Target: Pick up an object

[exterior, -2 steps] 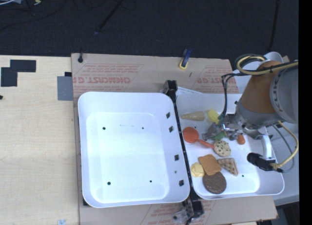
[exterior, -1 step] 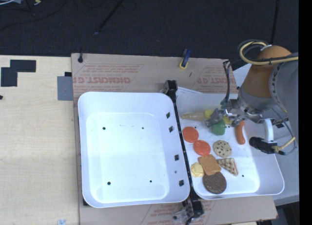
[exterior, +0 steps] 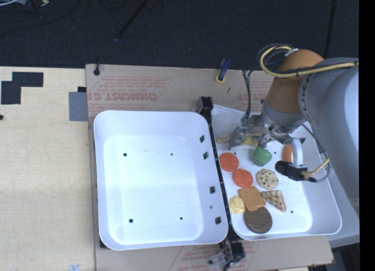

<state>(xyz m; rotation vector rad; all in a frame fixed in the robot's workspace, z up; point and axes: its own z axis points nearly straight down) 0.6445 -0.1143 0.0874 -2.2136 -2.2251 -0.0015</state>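
- Grey arm (exterior: 328,100) with an orange band, reaching in from the right over the far end of the right bin (exterior: 302,220).
- Gripper (exterior: 249,136) low over that bin's far left part, close to the divide between the two bins; spread or closed: cannot tell from this angle.
- Nothing visibly gripped.
- Green lump (exterior: 261,156) just beside the gripper, on its near right side, lying on the bin floor; touching it or not: cannot tell.
- Two orange-red discs (exterior: 228,161) near the bin's left wall, one just behind the other, nearly touching.
- Chocolate-chip cookie (exterior: 266,178) right of the nearer disc, lying flat.
- Tan square cracker (exterior: 252,198) nearer the camera, with a small pale yellow piece (exterior: 237,205) against its left edge.
- Wedge-shaped slice (exterior: 274,200) just right of the cracker.
- Dark brown round biscuit (exterior: 258,220) nearest the camera, touching the cracker's near edge.
- Left bin (exterior: 152,187) white and shallow, edge to edge with the right one.
- Both bins on a brown cardboard sheet (exterior: 146,91) laid over the pale bench (exterior: 47,176).
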